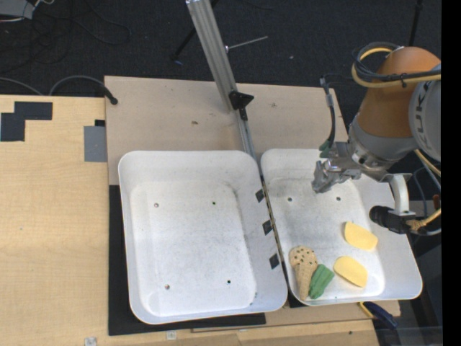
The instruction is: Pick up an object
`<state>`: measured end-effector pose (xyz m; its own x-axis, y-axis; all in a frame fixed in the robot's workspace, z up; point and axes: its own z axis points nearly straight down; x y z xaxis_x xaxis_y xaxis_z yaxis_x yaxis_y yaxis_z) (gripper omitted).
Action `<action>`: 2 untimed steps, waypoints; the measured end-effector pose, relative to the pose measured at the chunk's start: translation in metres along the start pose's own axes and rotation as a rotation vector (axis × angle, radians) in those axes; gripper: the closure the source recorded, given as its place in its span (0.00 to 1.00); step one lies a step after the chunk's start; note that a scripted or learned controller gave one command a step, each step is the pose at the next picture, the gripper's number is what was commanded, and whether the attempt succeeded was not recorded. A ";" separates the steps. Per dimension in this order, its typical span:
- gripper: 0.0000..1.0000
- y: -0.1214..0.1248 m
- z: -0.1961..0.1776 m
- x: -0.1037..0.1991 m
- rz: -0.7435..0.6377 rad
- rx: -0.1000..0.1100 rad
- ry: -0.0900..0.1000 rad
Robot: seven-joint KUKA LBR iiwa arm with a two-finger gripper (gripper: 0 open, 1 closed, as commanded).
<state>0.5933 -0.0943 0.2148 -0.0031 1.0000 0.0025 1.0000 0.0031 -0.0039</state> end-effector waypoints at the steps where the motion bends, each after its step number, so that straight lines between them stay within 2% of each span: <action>1: 1.00 0.001 -0.010 0.054 -0.001 -0.002 0.000; 2: 1.00 0.001 -0.016 0.102 -0.001 -0.002 0.000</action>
<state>0.5945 0.0079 0.2308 -0.0037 1.0000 0.0020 1.0000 0.0037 -0.0015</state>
